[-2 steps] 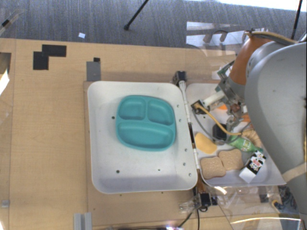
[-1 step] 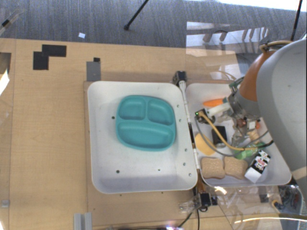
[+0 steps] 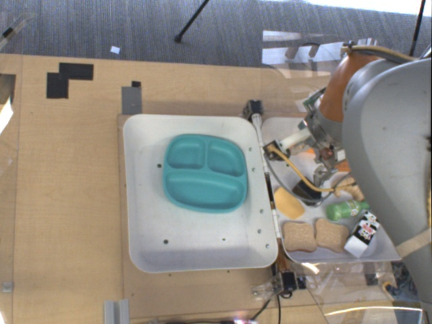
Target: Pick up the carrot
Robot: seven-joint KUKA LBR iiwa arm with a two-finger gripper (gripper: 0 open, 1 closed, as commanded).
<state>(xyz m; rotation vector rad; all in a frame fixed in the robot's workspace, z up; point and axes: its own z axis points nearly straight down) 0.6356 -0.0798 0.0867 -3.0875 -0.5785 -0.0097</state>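
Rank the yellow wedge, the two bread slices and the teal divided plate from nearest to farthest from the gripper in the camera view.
1. Yellow wedge: in the right bin, just lower left of the gripper.
2. Bread slices: side by side near the right bin's front edge, below the gripper.
3. Teal divided plate: in the left bin, well off to the gripper's left in the picture.

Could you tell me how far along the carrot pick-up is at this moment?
Done: the arm has reached over the right bin. In hand: the pincer sits low among the items, by an orange patch that may be the carrot. Left: nothing is visibly gripped or lifted yet.
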